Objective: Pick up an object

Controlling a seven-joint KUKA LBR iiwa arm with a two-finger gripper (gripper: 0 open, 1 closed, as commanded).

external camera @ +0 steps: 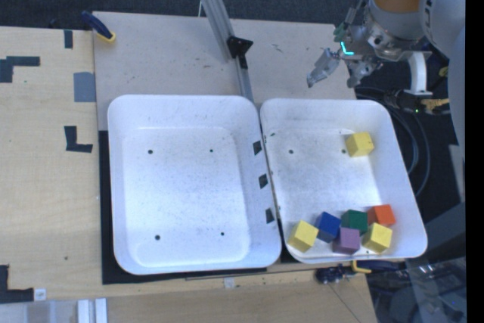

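Blocks are all sitting in the right bin (393,134): a lone yellow block (359,144) up top and a pile (344,229) along the near edge. The claw (336,69) hangs beyond the bin's far rim, looks open with nothing in it, so the pickup hasn't really started.

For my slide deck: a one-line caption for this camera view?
Claw hovers behind the right bin, which holds seven colored cubes, one yellow cube apart.
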